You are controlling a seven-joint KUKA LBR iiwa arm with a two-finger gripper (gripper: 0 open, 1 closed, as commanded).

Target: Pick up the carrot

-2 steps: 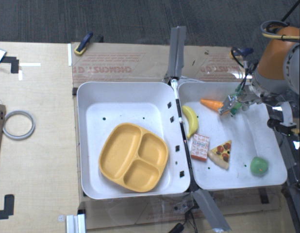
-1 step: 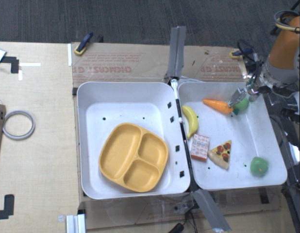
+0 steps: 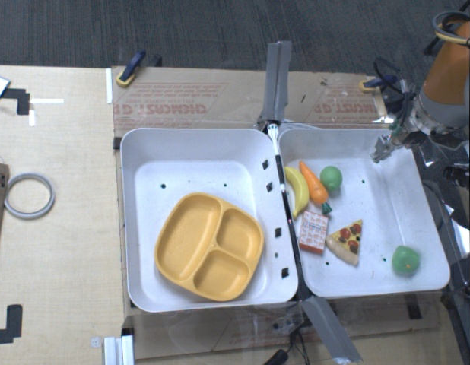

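Camera view: carrot (image 3: 314,182) inside right bin (image 3: 429,204).

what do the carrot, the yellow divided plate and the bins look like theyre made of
Carrot: probably moulded plastic toy food, judging by its uniform orange with a smooth, slightly glossy look.
Yellow plate: likely plastic, matte to satin, one even colour with soft rounded dividers.
Left bin and right bin: look like thin formed white plastic, with rounded corners and a faint sheen; the exact material is uncertain.
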